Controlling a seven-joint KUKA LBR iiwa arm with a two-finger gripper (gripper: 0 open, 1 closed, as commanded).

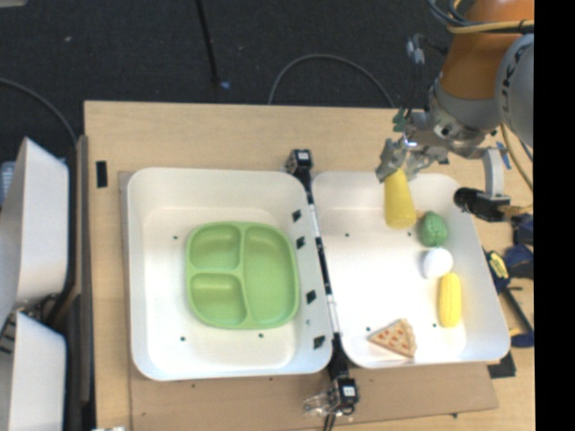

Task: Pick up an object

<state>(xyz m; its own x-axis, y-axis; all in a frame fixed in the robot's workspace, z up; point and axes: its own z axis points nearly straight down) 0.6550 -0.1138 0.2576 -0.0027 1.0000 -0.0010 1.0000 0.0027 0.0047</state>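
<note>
Grey arm (517,70) w/ orange band, cables looped on top, metal tool (402,155).

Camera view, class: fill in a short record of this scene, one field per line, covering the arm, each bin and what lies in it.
arm: reaches in from the right, gripper over the far edge of the right bin
at the jaws: top of a yellow bottle, hanging down between them
left bin: green tray with three compartments
right bin: green ball, white ball, corn, pizza slice
pizza slice: near corner of the right bin
</note>
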